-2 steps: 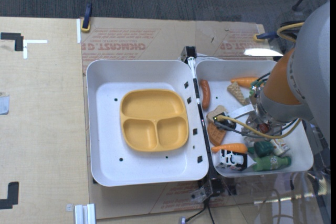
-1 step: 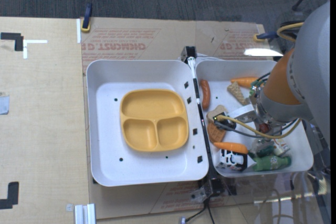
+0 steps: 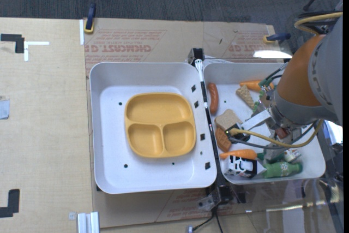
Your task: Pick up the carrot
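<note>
Cardboard (image 3: pixel 143 43) print — mirrored, roughly "CHEMOST" — behind the carrot (image 3: pixel 238 154).

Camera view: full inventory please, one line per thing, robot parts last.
Left bin: 1, white, centre of the bench.
Divided plate: 1, yellow, three compartments, in the left bin.
Right bin: 1, white, beside the left bin, under the arm.
Sausage: 1, red-brown, right bin, by its left wall.
Carrot: 1, orange, lying low in the right bin.
Second carrot-like piece: 1, orange with green top, upper part of the right bin.
Bread slice: 1, tan, right bin.
Cracker-like piece: 1, beige, above the bread.
Bottle: 1, green, bottom of the right bin.
Black-and-white item: 1, below the carrot.
Clamps: 2, blue and yellow, top edge of the cardboard.
Arm: 1, grey and orange, over the right bin.
</note>
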`<act>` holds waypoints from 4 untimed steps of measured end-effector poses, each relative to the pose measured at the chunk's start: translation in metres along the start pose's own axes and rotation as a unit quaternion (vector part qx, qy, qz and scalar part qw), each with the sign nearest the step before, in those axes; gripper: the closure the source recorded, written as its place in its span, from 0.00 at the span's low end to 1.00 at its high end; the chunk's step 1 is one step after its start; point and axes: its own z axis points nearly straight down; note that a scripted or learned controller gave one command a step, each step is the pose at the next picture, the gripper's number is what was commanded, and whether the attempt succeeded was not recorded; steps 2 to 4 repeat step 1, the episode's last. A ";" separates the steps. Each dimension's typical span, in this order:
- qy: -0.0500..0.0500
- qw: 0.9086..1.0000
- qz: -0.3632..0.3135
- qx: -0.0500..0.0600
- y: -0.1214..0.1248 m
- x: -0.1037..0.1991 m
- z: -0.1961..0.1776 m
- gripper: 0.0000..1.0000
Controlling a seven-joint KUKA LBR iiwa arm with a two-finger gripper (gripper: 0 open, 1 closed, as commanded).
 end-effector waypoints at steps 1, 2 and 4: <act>0.000 0.999 0.050 0.000 0.035 0.024 0.000 0.00; 0.000 0.999 0.050 0.000 0.035 0.024 0.000 0.00; 0.000 0.999 0.050 0.000 0.035 0.024 0.000 0.00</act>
